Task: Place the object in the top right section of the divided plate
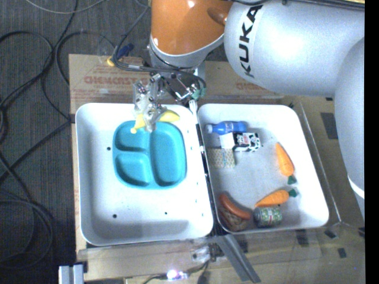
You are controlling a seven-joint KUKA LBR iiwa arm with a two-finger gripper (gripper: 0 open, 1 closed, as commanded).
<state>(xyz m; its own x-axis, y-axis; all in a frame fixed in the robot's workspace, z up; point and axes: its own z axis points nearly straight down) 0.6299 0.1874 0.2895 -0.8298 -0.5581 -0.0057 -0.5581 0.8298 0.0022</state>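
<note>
A blue divided plate [166, 158] lies in the left white bin [95, 206]; it has two small sections on its left and one long section on its right. My gripper [148, 118] hangs over the plate's far edge. Its metal fingers [151, 112] are closed around a yellow banana-like object [170, 116]. Yellow shows on both sides of the fingers, with a tip at the lower left over the plate's rim. The fingers hide the middle of the object.
The right bin [308, 212] holds a blue-and-white bottle [228, 127], a cow-patterned carton [246, 141], two carrots [285, 160] [273, 197], a sausage [233, 206], a can [268, 216] and a small pale packet [221, 157]. The arm's grey and orange body [183, 16] looms over the far side.
</note>
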